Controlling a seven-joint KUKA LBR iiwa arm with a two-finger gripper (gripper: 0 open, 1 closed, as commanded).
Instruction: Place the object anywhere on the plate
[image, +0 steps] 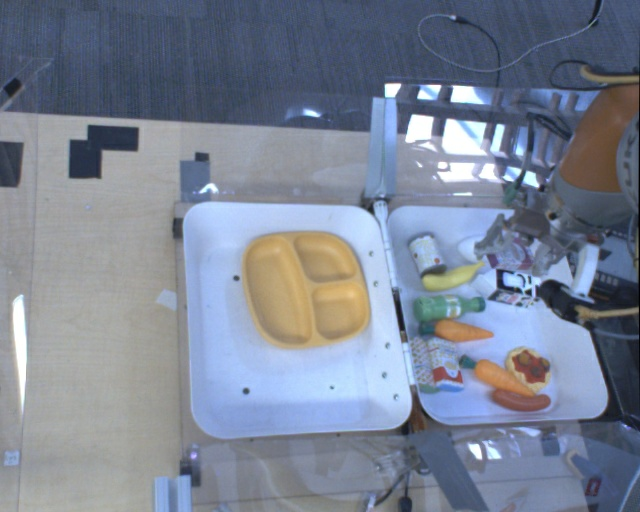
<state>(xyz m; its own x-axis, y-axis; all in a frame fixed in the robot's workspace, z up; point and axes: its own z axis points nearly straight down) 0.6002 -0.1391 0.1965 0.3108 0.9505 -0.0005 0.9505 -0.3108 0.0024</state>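
Right of the yellow plate (305, 288): toy banana (452, 276), lying in the neighbouring bin (585, 345).
End effector (522, 248): hovering just beyond the banana; grip state can't be told.
Handling: probably light, stiff, smooth plastic; pinch across its curved middle.

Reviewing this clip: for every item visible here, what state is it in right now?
Plate: upright in the left bin, its compartments bare.
Banana: lying in the right bin.
Can: lying on its side.
Green bottle: lying on its side.
Two carrots: lying flat.
Sausage: lying flat.
Pizza slice: lying flat.
Gripper: above the right bin.
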